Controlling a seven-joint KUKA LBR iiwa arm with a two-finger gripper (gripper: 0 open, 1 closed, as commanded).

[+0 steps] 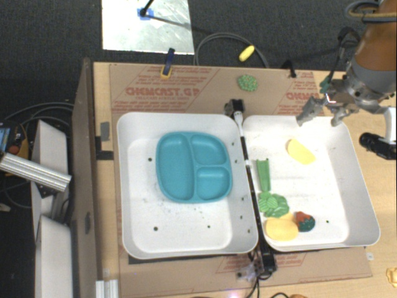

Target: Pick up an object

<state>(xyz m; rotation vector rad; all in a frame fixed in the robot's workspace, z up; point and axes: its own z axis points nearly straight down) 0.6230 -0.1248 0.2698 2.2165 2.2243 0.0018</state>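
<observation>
My gripper [322,114] hangs over the far edge of the right bin [353,185], its two fingers spread open with nothing between them. A yellow wedge-shaped piece [300,151] lies in that bin just below and left of the gripper. Nearer the bin's left wall lies a green strip [263,175], with a green leafy piece [273,204] below it. At the front of the bin sit a round yellow piece [281,230] and a small red and teal object [303,220].
The left bin [142,228] holds a teal divided plate [193,167]. On the cardboard behind the bins lie a small green round object [247,82] and a yellow object [247,53]. A black clamp [235,108] stands where the bins meet.
</observation>
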